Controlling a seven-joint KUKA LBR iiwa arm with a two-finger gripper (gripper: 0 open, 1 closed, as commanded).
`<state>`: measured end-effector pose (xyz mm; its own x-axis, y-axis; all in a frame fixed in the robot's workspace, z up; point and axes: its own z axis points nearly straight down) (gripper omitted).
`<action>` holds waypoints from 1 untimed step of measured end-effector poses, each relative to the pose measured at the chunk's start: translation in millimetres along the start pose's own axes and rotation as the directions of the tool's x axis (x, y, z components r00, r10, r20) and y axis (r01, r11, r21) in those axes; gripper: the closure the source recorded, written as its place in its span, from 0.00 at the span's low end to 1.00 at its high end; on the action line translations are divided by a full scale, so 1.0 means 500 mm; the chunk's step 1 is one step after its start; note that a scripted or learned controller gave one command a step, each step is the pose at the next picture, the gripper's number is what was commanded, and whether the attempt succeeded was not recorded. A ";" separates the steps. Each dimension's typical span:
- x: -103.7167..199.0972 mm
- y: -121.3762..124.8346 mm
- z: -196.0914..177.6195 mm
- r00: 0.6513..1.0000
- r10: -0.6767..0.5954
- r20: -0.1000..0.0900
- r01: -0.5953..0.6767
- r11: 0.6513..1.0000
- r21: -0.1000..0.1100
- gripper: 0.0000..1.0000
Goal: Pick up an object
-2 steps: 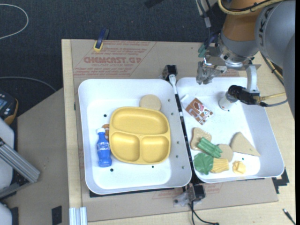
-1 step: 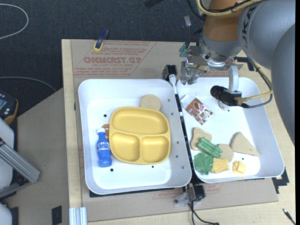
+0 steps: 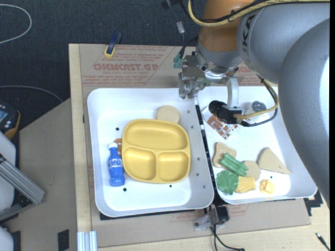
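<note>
While hand (image 3: 189, 90) hovers – grip state unclear, left bin (image 3: 99, 109) holds yellow tray (image 3: 156, 150), blue bottle (image 3: 115, 166).

You see gripper (image 3: 188, 88) at far rim between the two bins, above divider; finger state unclear from here. Left bin (image 3: 99, 109): yellow divided plate (image 3: 155, 150), blue bottle (image 3: 115, 166) touching its left edge, round tan cookie (image 3: 168, 113) behind it. Right bin (image 3: 282, 135): green toy vegetable (image 3: 230, 172), tan wedge (image 3: 271, 161), small brown patterned item (image 3: 220, 125), possibly a waffle.
</note>
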<state>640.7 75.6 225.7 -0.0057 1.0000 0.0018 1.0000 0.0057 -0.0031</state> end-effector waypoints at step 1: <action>-0.014 -0.017 -0.007 1.000 0.006 0.001 -0.006 1.000 0.001 1.00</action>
<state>632.1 68.5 229.4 0.0000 1.0000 0.0006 1.0000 0.0000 -0.0038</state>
